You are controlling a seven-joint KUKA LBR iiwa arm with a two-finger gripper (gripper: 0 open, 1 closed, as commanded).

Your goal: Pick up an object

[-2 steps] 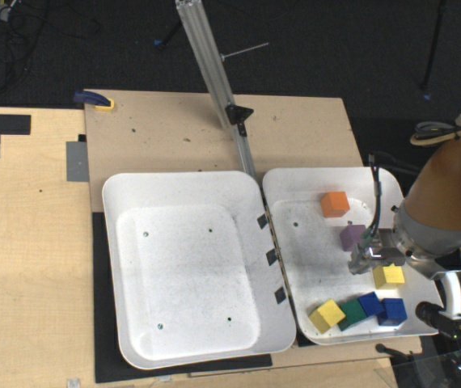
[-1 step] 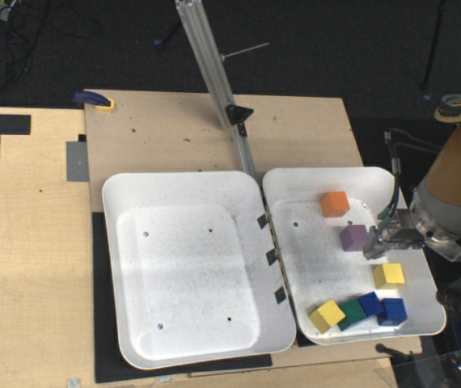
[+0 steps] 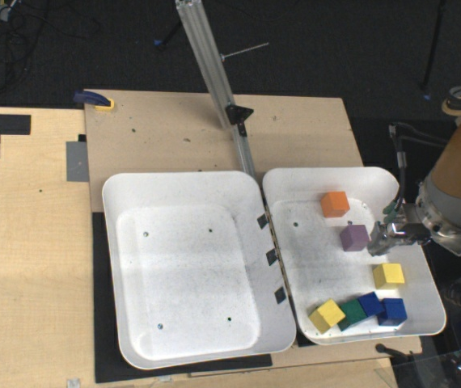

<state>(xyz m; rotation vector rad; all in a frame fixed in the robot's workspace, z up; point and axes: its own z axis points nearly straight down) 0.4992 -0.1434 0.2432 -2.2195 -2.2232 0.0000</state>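
Observation:
In the right bin (image 3: pixel 311 217) lie an orange cube (image 3: pixel 335 204), a purple cube (image 3: pixel 353 238), a yellow cube (image 3: pixel 389 275), and near the front a second yellow block (image 3: pixel 326 315), a green block (image 3: pixel 349 312) and two blue blocks (image 3: pixel 370 303) (image 3: pixel 393 310). My gripper (image 3: pixel 380 241) hangs low over the bin, just right of the purple cube and above the yellow cube. Nothing shows between its fingers.
The left bin (image 3: pixel 125 196) sits beside the right one, with black clips (image 3: pixel 271 255) along the shared edge. A slanted aluminium rail (image 3: pixel 210 63) rises behind the bins. The wooden bench (image 3: pixel 28 233) extends to the left.

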